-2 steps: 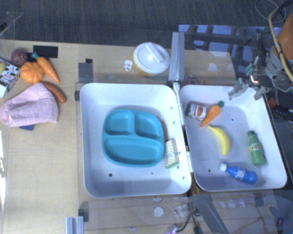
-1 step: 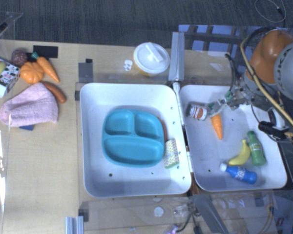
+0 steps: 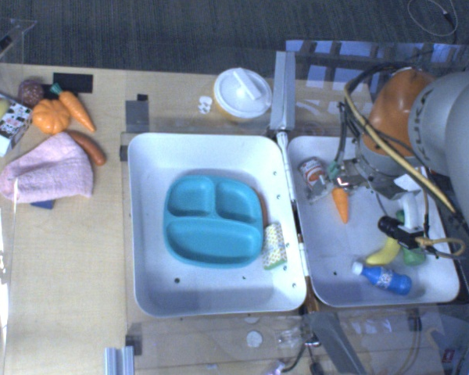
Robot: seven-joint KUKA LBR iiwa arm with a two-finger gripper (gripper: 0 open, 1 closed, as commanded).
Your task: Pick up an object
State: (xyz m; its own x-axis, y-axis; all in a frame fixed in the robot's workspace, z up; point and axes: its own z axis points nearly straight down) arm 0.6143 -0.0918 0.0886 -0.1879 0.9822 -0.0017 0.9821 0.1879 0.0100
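Note:
My gripper (image 3: 341, 180) hangs low over the upper left of the right bin (image 3: 320, 283), at the end of the grey arm with its orange band. Directly under it an orange toy carrot (image 3: 341, 205) points toward the bin's front, its thick end right at the gripper. Whether the carrot is held or just lying below, I cannot tell. A small can (image 3: 313, 170) lies just left of the gripper. Near the bin's front sit a yellow banana (image 3: 383, 252), a blue bottle (image 3: 385, 280) and a small green piece (image 3: 413, 257).
The left bin (image 3: 148, 280) holds a blue divided plate (image 3: 213, 219) and a speckled sponge (image 3: 274, 245) by its right wall. A white lid (image 3: 243, 92) lies behind the bins. Toy food and a pink cloth (image 3: 47, 170) lie on the bench at far left.

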